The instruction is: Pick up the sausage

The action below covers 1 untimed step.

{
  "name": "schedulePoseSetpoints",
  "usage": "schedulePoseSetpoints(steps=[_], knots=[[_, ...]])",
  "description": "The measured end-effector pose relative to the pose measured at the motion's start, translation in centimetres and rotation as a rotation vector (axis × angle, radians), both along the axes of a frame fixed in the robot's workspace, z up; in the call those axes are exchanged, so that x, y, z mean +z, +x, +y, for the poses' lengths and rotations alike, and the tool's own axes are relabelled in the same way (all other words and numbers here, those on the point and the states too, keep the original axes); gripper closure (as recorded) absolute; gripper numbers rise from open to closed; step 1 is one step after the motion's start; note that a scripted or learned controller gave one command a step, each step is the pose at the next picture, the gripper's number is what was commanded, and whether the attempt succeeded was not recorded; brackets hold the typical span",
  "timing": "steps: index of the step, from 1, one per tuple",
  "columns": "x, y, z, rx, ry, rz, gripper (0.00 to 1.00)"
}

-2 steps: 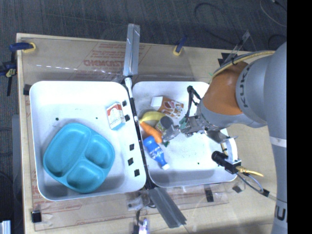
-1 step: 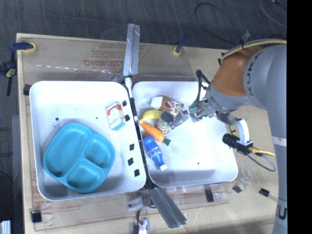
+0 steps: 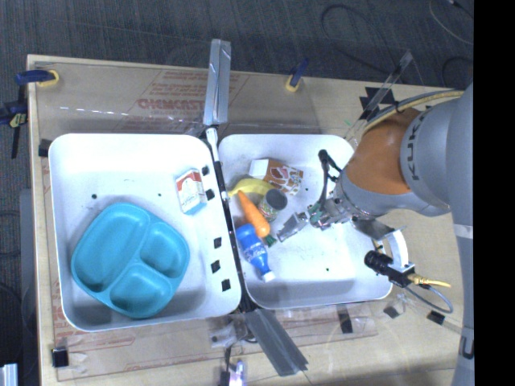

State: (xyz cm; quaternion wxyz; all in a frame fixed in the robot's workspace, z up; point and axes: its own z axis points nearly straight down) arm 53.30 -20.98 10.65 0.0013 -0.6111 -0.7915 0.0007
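The sausage is a short orange stick lying in the right bin near its left wall, pointing from the upper left to the lower right. My gripper reaches in from the right, low over the bin's middle. Its tip is just right of the sausage's lower end and apart from it. The sausage lies free on the bin floor, between a yellow banana above it and a blue bottle below it.
A dark can, a brown and white packet and a small white block crowd the right bin's upper left. The left bin holds a blue divided plate and a small red and white box.
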Motion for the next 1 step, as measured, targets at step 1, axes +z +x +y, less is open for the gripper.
schedulePoseSetpoints(steps=[1], knots=[[2.45, 3.8, -0.09, 0.056, 0.0, -0.001, 0.0]])
